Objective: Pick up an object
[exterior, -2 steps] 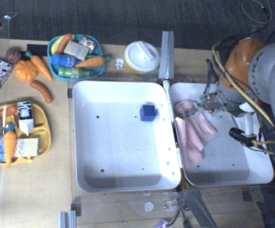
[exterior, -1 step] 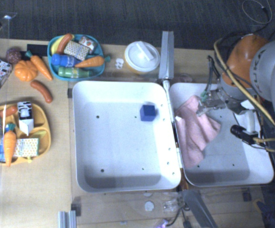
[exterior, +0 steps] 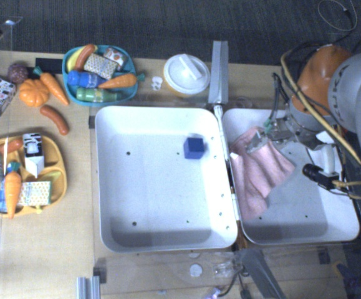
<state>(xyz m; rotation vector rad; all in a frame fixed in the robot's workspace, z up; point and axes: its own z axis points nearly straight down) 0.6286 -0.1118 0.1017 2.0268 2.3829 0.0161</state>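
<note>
End effector at the cloth, right bin

We see the end effector (exterior: 264, 132) touching the pink cloth (exterior: 261, 170), seemingly pinching its top edge; the grip is hard to judge. A blue cube (exterior: 194, 147) sits in the left bin (exterior: 161, 229).

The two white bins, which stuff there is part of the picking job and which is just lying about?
Job: pink cloth in right bin, blue block in left bin, gripper.
Lying about: toy food bowls, white lid, loose carrot.

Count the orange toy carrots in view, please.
3: one orange toy carrot on the bench, one in the blue bowl, one on the yellow plate. Others may be hidden.
</note>
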